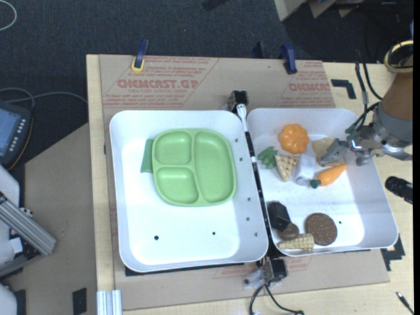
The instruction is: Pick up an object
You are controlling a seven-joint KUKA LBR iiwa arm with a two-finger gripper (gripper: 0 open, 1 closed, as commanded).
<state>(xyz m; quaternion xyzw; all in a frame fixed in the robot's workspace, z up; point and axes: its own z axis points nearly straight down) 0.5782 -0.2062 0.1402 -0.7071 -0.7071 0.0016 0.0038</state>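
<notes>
The right bin (367, 202) holds several toy foods. An orange pumpkin (293, 137) lies at its back, with a green broccoli piece (267, 155) and a tan wedge (285, 166) just in front of it. A carrot (330, 174) lies mid-bin beside a tan chunk (321, 147). My gripper (346, 156) hangs over the bin's right side, just above the carrot and next to the tan chunk. Its two fingers stand apart, open, with nothing between them.
A black item (278, 213), a brown round cookie (321, 228) and a yellowish corn piece (296, 243) lie at the right bin's front. The left bin (131, 228) holds a green divided plate (194, 166). Clamps and cables line the bench's back edge.
</notes>
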